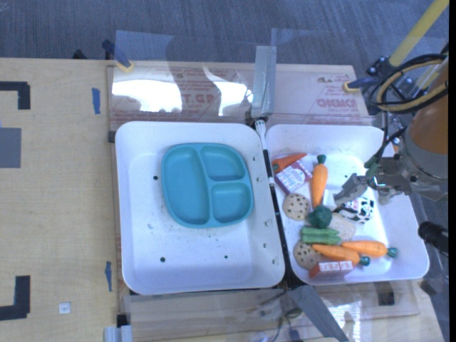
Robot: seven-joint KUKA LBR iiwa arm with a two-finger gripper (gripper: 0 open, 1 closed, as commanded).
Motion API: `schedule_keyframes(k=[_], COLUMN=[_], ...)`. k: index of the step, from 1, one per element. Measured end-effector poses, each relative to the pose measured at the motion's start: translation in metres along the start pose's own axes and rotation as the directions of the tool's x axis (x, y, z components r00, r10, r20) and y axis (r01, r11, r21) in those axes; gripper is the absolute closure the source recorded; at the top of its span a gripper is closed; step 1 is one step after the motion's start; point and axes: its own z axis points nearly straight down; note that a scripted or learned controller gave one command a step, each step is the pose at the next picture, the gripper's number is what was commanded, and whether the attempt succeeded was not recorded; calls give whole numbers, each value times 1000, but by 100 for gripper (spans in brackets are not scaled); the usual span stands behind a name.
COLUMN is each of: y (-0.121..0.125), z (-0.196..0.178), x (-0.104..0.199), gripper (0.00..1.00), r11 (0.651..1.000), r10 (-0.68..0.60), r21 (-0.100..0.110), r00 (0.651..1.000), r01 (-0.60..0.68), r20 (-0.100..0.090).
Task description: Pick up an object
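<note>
The gripper hangs over the right bin, its grey fingers pointing left and down toward the pile of toy food; how far apart they stand cannot be told from this slant, and nothing can be seen between them. Just below and right of the fingertips lies a small black-and-white spotted toy. To the left of the fingers an upright carrot lies lengthwise with its green top toward the far wall, and beside that a red-and-white packet sits under a reddish-orange piece. Nearer the front, a round cookie rests next to a dark green leafy toy, with a green pod below it. Two more carrots lie crosswise along the front of the bin, touching a second cookie and a small red label. Behind the gripper the grey arm rises off to the right, trailed by black and yellow cables. The left bin holds a blue divided plate with three compartments, set toward its far right side.
</note>
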Motion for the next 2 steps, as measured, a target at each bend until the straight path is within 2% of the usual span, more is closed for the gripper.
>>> schedule_keyframes(k=[1,2], y=[72,140], z=[109,158], x=[-5,-28], gripper=[0,0], r11=[932,918], r10=[-363,-395], r21=[4,-17], r00=[932,919], r01=[363,395], r20=[-2,11])
